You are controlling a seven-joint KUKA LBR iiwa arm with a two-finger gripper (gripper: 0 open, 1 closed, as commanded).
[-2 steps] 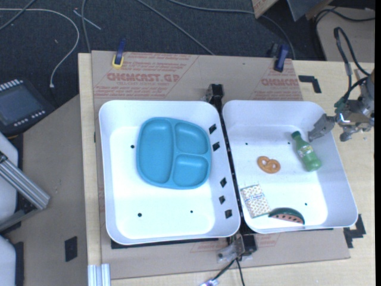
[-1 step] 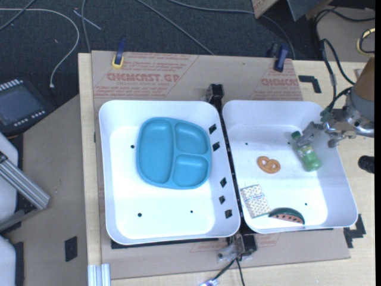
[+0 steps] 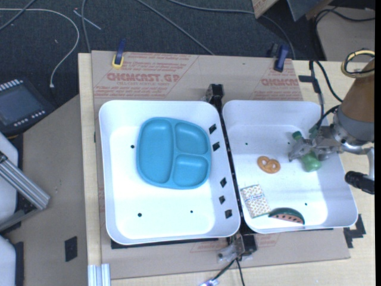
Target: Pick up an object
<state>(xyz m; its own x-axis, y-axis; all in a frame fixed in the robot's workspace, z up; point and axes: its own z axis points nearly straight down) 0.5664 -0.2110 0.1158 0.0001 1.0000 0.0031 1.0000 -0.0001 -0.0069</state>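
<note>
I see the jaws (image 3: 305,151) low in the right bin (image 3: 333,210), right of the pretzel (image 3: 269,164), touching a green object (image 3: 310,161); their opening I cannot tell.

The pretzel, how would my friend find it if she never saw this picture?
Look in the right bin, not the left one with the blue plate. Near its middle lies the pretzel, left of the green toy by the end effector. It alone is orange-brown and twisted into loops; the checkered packet and watermelon slice sit lower down.
</note>
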